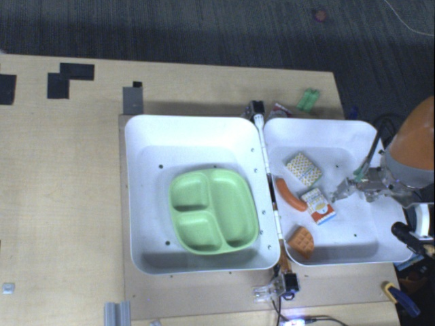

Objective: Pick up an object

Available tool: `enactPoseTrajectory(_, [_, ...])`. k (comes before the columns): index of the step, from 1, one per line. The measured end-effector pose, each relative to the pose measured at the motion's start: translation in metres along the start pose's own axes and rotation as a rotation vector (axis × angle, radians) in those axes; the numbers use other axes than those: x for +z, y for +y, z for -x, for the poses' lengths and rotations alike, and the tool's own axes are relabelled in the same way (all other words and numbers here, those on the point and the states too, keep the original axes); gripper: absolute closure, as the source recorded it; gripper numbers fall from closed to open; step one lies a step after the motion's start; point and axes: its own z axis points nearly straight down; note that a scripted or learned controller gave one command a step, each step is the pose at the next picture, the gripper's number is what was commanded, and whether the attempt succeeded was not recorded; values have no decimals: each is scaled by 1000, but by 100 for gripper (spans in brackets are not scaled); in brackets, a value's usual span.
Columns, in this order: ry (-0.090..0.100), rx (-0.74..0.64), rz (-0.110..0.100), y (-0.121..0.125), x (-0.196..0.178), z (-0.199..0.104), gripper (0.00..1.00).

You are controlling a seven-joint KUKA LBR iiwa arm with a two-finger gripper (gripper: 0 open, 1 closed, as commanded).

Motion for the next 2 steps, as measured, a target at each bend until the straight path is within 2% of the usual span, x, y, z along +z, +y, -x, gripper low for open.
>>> enactPoseTrajectory(1, [-1,2,-3,-47,10,-30,0])
enactPoseTrajectory(2, [-2,1,4,-44,-1,-30,100])
